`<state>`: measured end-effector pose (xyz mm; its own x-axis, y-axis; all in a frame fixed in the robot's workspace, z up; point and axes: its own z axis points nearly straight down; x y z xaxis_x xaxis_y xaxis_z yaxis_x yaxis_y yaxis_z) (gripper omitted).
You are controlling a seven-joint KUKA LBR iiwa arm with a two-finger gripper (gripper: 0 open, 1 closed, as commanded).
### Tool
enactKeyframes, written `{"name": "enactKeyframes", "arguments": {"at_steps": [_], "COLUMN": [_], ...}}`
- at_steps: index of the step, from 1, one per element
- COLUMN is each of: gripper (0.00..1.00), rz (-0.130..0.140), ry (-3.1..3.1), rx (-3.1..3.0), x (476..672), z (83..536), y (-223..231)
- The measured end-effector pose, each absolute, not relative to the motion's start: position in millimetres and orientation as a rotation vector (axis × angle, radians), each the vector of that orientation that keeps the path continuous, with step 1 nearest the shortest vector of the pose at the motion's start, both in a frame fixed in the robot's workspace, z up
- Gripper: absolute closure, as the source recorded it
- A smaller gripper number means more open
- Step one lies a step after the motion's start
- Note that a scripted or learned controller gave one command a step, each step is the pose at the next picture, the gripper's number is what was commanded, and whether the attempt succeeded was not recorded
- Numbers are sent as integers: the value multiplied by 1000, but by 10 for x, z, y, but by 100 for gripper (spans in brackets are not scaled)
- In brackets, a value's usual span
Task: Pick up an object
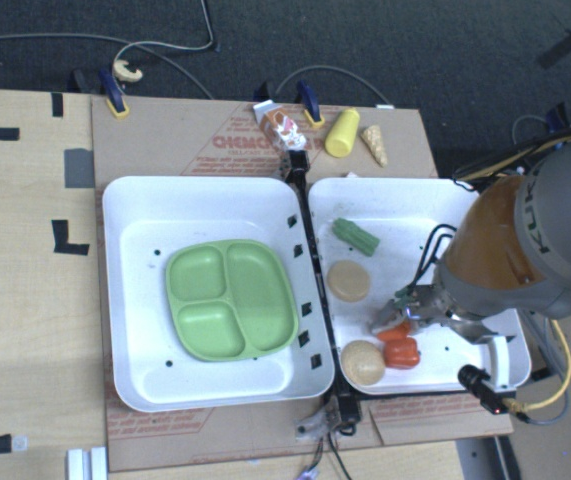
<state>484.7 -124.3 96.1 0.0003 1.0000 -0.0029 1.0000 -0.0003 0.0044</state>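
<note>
Cardboard-topped bench, two white bins: gripper (397,316) low in right bin (405,193) just above red pepper (399,349), finger state can't tell; bread roll (362,362) touching pepper may get nudged or block a clean pinch.

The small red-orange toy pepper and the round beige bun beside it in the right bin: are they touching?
Touching. The camera view shows the red-orange toy pepper pressed against the beige bun, with no white floor between them.

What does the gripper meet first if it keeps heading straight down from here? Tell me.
Most likely the red-orange item in the right bin, directly beneath the gripper; depth is unclear from this slanted view.
</note>
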Motion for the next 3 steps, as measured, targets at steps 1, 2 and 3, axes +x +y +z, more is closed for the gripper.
{"name": "enactKeyframes", "arguments": {"at_steps": [1, 2, 3], "gripper": [100, 0, 0], "rz": [0, -1, -5], "ry": [2225, 2224, 2222], "rx": [2220, 2221, 2223], "x": [5085, 5083, 5367], "z": [1842, 1840, 1313], "y": [-295, -300, -957]}}
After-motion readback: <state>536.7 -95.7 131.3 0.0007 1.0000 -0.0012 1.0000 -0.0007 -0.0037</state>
